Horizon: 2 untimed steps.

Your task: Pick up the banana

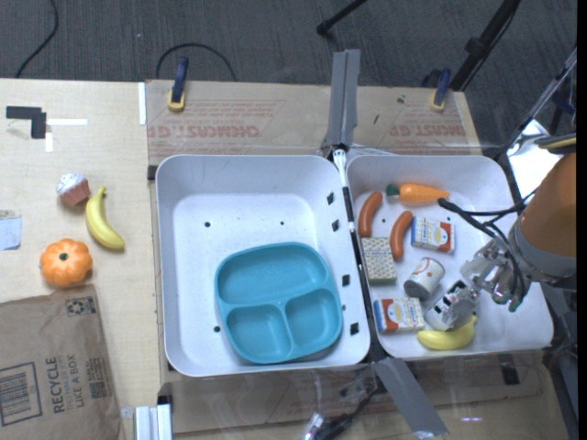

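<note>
I see gripper (pixel 451 308) low over banana (pixel 448 337) in right bin (pixel 527 246), placed for grasping; finger opening indiscernible, nothing visibly held.

blue tray (pixel 275 301), carrot (pixel 420 192), pumpkin (pixel 66 262)

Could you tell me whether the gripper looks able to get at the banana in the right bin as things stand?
Probably yes: the gripper hangs right over the banana near the right bin's front edge, with nothing on top of it, though a small carton sits close beside.
</note>
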{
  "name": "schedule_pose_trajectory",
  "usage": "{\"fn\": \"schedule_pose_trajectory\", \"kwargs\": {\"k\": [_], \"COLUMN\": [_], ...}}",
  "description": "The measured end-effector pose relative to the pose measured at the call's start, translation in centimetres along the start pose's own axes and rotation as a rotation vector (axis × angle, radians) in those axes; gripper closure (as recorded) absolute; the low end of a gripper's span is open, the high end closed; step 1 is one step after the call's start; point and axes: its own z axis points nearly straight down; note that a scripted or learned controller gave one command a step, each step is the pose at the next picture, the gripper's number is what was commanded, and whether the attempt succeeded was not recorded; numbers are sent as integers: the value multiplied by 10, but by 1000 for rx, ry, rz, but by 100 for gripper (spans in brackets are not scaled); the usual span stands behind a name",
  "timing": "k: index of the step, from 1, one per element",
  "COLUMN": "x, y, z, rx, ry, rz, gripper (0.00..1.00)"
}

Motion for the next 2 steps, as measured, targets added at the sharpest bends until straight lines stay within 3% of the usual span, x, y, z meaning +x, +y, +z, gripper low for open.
{"fn": "schedule_pose_trajectory", "kwargs": {"k": [1, 2], "x": [22, 12], "y": [23, 10], "z": [-10, 1], "rx": [7, 4], "ry": [10, 10], "rz": [-2, -418], "gripper": [0, 0]}}
